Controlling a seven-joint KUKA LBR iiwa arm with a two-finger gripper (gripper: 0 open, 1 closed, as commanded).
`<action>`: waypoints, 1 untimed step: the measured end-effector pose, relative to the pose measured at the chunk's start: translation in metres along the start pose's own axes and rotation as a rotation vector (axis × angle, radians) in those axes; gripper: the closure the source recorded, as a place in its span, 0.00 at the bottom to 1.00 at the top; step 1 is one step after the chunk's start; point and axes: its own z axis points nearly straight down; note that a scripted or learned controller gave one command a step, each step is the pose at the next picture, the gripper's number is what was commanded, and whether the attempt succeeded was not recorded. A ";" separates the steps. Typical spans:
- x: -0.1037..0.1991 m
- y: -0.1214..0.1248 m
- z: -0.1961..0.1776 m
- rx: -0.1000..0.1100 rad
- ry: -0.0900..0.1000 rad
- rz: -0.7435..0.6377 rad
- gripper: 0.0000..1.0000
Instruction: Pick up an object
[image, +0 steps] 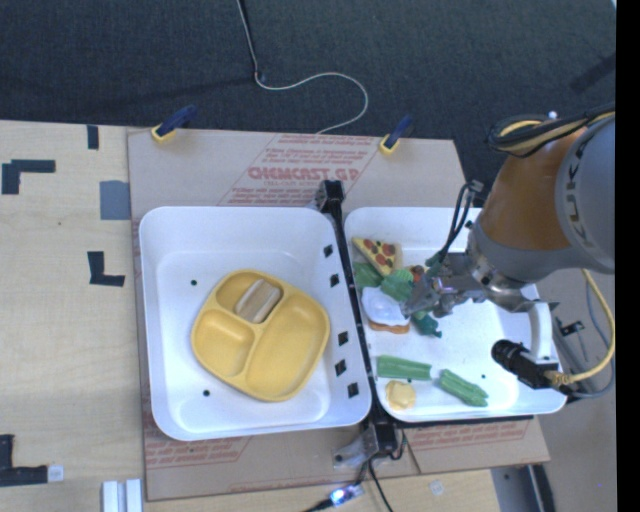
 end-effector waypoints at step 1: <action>0.018 0.057 -0.011 -0.003 -0.001 0.000 1.00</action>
